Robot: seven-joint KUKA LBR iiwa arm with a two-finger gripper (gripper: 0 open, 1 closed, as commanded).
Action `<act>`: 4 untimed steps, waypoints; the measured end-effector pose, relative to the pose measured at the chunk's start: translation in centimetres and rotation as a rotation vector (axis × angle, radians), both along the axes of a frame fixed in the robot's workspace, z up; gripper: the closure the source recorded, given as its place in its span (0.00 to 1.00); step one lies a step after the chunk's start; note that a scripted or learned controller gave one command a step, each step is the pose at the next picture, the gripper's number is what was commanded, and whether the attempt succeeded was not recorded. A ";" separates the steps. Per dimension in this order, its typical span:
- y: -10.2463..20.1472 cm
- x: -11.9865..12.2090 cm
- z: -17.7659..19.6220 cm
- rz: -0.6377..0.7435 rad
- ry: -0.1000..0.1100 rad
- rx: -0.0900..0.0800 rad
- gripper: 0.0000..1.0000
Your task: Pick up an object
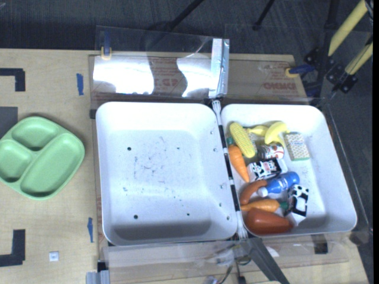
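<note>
The right bin [331, 158] holds a pile of toy food along its left side. An ear of corn [241, 139] lies at the top, beside a yellow banana [274, 131]. A carrot [238, 163] runs down the bin's left wall. A blue bottle [279, 184] lies in the middle, with a black-and-white cow-patterned carton [265, 168] above it. A dark red sausage-shaped piece [268, 221] sits at the bottom, below an orange piece [260, 206]. A pale speckled block [297, 146] rests at the upper right of the pile.
The left bin [157, 170] is white with faint scuff marks. A green divided plate [38, 157] sits on the bench at far left. A clear plastic panel [160, 70] stands behind the bins. Yellow stand legs [349, 16] rise at the upper right.
</note>
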State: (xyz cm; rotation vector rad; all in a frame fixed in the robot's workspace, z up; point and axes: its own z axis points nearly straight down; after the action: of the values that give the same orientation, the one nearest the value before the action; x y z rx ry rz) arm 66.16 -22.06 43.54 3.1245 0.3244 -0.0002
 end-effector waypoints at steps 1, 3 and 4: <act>0.0 0.0 0.0 0.000 0.001 0.001 1.00; 0.1 0.0 0.0 0.012 0.002 0.001 1.00; 0.1 0.0 -0.1 0.038 0.003 0.001 1.00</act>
State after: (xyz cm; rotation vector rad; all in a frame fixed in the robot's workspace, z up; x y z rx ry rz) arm 66.19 -21.99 43.49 3.1191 0.3834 -0.0045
